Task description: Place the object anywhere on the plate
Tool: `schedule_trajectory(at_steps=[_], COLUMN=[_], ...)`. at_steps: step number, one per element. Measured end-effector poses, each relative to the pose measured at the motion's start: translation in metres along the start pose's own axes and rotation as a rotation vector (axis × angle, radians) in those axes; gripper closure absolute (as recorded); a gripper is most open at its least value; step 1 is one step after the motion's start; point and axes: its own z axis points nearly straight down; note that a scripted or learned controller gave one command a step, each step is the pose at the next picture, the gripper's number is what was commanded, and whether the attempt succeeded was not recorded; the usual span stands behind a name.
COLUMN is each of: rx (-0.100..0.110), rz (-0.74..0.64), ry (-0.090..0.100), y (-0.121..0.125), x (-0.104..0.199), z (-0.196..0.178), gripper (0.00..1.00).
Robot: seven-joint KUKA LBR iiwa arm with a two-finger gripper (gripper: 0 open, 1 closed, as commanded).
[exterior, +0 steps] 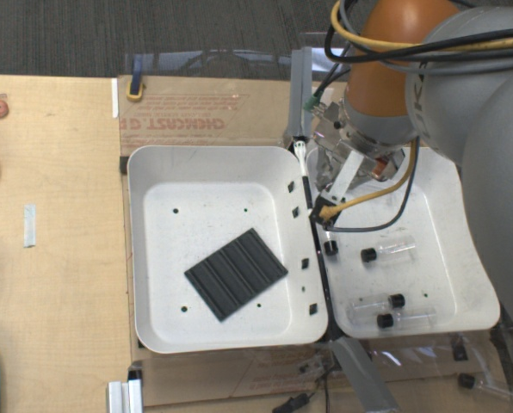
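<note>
- Camera view: the grey arm with an orange band is reaching in from the view's right. Its metal pincer is hanging over the seam where the two shallow white plastic bins are meeting.
- Whether the pincer is apart or together cannot be told, since the wrist above is covering it.
- The left white bin is lying to the view's left of the pincer. The right white bin is spreading out to the pincer's right and toward the near edge.
- A dark grey ribbed rectangular plate is lying flat and turned at a slant on the left bin's floor. It is sitting down-left of the pincer and well apart from it.
- Three clear plastic tubes with black caps are lying on the right bin's floor, all nearer the camera than the pincer and to its right.
- One tube is resting closest to the pincer, though apart from it.
- The other two are lying near each other, farther off by the bin's near wall.
- The bin walls are standing between the tubes and the plate.
- A brown cardboard sheet with red lettering is showing on the far side of the left bin, up-left of the pincer.
</note>
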Motion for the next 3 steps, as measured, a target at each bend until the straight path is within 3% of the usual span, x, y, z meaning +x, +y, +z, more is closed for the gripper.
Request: schedule_trajectory(at_steps=[1, 2, 3], rx=[0.002, -0.001, 0.001], rz=[-0.212, -0.381, -0.741], ry=[0.0, 0.0, -0.001], y=[-0.077, -0.113, -0.147], x=[-0.019, 0.012, 0.042], z=[0.04, -0.077, -0.032], gripper=[1.0, 1.0, 1.0])
